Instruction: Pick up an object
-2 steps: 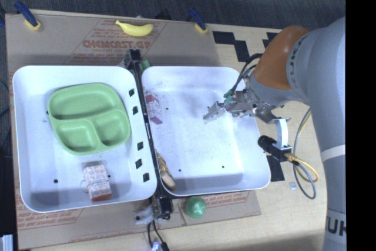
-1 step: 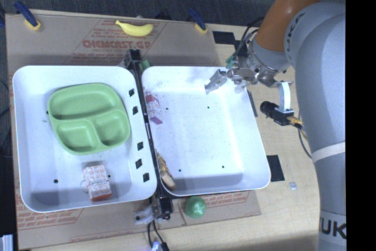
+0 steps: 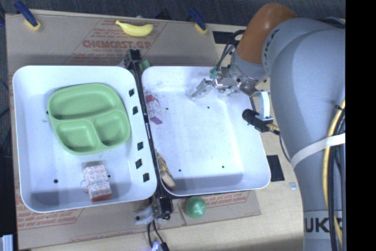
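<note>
My gripper [image 3: 201,89] hangs low over the far part of the right bin [image 3: 235,156], and I see nothing held in it. A small red-and-white packet [image 3: 153,107] lies against the right bin's left wall, well to the gripper's left. A tan object [image 3: 165,177] sits in that bin's near left corner. In the left bin [image 3: 26,144] lie a green divided plate [image 3: 88,117] and a red-and-white box [image 3: 97,181] near the front.
A green ball [image 3: 195,206] rests on the bench in front of the right bin. Behind the bins, a yellow banana [image 3: 135,27] lies on the cardboard. The grey arm [image 3: 299,79] covers the right bin's right side. Blue clamps [image 3: 27,14] hold the cardboard's far edge.
</note>
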Controlling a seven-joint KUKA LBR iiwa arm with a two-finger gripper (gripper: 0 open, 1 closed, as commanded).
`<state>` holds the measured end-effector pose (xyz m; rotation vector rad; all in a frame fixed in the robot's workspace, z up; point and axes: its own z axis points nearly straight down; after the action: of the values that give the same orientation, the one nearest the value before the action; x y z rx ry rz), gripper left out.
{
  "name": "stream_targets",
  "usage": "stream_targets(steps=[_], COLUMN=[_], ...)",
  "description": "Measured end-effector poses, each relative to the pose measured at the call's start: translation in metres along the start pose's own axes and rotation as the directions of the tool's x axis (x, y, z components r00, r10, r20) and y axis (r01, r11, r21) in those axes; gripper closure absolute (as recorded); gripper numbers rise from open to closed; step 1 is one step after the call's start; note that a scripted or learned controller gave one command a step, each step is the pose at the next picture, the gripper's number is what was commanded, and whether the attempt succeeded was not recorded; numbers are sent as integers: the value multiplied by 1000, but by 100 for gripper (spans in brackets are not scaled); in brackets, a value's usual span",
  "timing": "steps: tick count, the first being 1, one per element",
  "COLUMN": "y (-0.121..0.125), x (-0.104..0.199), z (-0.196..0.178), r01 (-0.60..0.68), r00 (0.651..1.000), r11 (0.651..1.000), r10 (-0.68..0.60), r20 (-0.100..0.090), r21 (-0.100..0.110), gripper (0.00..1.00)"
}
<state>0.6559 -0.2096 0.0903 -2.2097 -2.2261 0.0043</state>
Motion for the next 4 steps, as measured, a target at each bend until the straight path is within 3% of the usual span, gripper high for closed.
stream_targets(steps=[1, 2, 3, 4], y=[2, -99, -100, -100], x=[1, -1, -1, -1], z=[-12, -115, -114, -114], r01=[6, -4, -3, -3], r00=[1000, 1000, 1000, 1000], r11=[1000, 1000, 1000, 1000], r10=[-6, 4, 3, 3], r20=[0, 2, 1, 1], r21=[-2, -6, -3, -3], gripper=[100, 100, 0, 0])
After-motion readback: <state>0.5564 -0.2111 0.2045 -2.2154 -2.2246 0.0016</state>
